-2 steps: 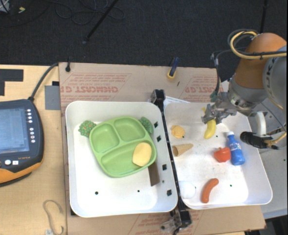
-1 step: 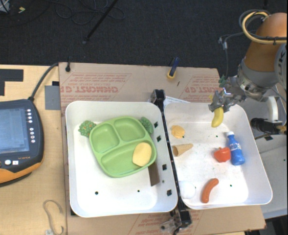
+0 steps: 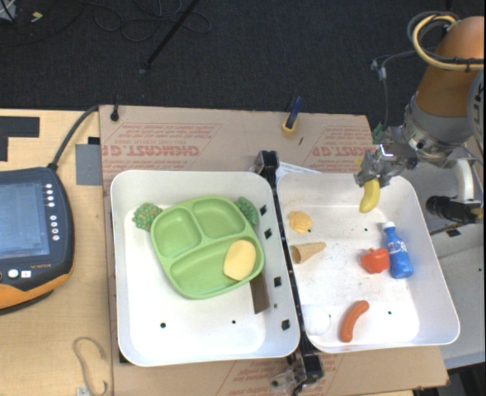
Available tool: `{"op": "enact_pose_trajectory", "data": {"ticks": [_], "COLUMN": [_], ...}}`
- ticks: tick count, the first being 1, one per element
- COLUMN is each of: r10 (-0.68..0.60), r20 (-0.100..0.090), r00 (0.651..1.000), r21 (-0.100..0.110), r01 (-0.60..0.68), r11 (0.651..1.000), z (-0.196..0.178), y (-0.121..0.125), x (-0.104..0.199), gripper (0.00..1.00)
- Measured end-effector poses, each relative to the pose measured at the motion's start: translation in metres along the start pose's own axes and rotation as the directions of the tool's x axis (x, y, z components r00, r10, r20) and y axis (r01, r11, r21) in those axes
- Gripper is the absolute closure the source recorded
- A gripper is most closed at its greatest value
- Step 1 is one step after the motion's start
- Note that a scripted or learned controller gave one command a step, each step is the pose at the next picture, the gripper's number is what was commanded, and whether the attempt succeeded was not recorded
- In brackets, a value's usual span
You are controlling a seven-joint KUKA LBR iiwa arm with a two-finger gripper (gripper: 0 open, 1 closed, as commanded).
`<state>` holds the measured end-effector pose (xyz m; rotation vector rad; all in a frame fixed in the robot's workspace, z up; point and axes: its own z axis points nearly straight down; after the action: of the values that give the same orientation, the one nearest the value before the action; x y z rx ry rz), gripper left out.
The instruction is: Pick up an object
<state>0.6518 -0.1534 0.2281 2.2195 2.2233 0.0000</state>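
The arm reaches in from three o'clock, its orange band high at the upper right, and its tool hangs over the far rim of the right bin. A yellow banana hangs nearly upright just under the tool; its top end appears to sit between the fingers, so the tool looks closed on it, though the fingers are small and dark against the rim and the contact is hard to make out. The banana seems to be lifted clear of the bin floor.

In the same bin, toward seven o'clock from the banana, lies a small tan shell-like piece, with an ice-cream cone just below it at six o'clock. Toward four o'clock from the banana, a blue bottle lies tilted, touching a red piece at its nine o'clock side. Near the front edge, a red sausage lies beside a white ball.

The left bin holds a green divided tray with a yellow lemon-like piece in its lower right compartment. A teach pendant rests on the bench at nine o'clock.
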Motion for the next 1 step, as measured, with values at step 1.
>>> {"op": "enact_pose_trajectory", "data": {"ticks": [1], "r10": [-0.001], "r20": [-0.002], "r00": [1.0], "r21": [0.006], "r01": [0.001], "r11": [1.0], "z": [-0.0087], "y": [-0.0446], "x": [0.0328], "gripper": [1.0]}}
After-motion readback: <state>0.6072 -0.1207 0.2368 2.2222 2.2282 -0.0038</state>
